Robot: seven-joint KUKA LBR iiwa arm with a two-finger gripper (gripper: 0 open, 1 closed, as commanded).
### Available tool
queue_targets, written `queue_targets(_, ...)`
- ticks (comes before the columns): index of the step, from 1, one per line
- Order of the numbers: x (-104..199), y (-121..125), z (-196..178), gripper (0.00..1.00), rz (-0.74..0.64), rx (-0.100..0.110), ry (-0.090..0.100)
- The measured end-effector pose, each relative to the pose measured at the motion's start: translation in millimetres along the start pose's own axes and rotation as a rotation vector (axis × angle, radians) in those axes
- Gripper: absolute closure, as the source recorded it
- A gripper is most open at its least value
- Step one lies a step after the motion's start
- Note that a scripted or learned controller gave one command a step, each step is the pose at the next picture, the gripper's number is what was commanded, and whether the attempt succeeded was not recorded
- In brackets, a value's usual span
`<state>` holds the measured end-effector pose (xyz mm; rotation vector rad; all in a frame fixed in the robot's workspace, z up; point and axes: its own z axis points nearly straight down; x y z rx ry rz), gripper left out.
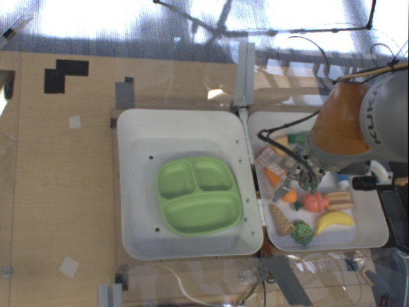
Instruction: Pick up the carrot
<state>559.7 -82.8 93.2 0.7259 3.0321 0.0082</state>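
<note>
The carrot [273, 177] is a small orange wedge lying in the left part of the right bin [377, 235], just below a pink and white snack packet [273, 160]. My gripper [291, 183] hangs low over the bin right beside the carrot, on its right, with the grey arm and its orange band [339, 123] above it. The gripper's body hides part of the carrot's right end. Nothing is seen held.
Around the gripper in the right bin lie a small orange piece [291, 197], a red tomato [315, 202], a hot dog [339, 199], a banana [334, 222], broccoli [303, 233] and an ice-cream cone [280, 218]. The left bin [134, 171] holds a green divided plate [199, 194].
</note>
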Motion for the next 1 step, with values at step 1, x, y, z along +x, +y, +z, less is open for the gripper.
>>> queue_targets(1,-6.4,2.7,-15.4,1.0,-0.006,-0.006,-0.024)
